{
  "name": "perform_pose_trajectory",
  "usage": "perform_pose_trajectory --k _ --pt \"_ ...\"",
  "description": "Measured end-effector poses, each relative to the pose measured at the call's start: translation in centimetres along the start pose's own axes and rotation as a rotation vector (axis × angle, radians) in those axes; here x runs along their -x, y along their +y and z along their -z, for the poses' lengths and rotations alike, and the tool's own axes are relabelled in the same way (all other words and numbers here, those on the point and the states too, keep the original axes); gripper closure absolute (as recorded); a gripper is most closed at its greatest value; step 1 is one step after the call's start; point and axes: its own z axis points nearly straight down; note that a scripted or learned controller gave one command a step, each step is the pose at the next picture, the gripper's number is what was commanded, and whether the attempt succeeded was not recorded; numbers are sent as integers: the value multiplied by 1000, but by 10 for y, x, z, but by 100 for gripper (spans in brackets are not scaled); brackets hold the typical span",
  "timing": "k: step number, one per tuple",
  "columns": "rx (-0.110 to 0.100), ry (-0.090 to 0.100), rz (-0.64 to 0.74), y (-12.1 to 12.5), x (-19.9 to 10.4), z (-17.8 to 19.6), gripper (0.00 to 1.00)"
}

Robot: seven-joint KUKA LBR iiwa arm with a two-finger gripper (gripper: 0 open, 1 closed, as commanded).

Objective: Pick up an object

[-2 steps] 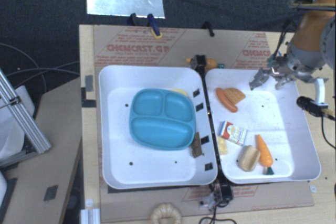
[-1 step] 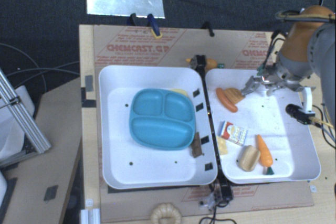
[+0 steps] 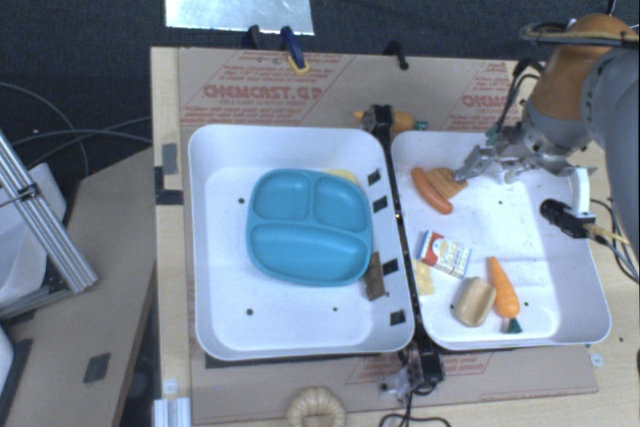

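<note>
Orange sausage-shaped toy (image 3: 432, 189), smooth and rounded like moulded plastic, lay at the far left of the right white bin (image 3: 570, 260), tilted across the bin floor and clear of the other pieces. It was judged the likeliest target, being the object nearest the two-finger gripper (image 3: 466, 170), whose tips sat just beside its far right end. Nothing was seen between the tips; whether they were spread or closed could not be told from this angle.

Nearer in the same bin lay a small printed carton (image 3: 444, 253), a tan cylindrical block (image 3: 473, 301) and an orange toy carrot with green tip (image 3: 504, 289), the last two touching. These were loosely scattered, apparently to give room for a grasp.

A blue moulded plate with three compartments (image 3: 308, 226), glossy and shallow, occupied the middle of the left white bin (image 3: 225, 315). A small brown piece (image 3: 375, 279) lay by its near right edge.
</note>
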Motion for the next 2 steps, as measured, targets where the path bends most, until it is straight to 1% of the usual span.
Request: perform_pose_trajectory --k 1,2 --pt "11 0 2 3 -1 14 100" --pt "2 -1 -1 16 -4 72 100"
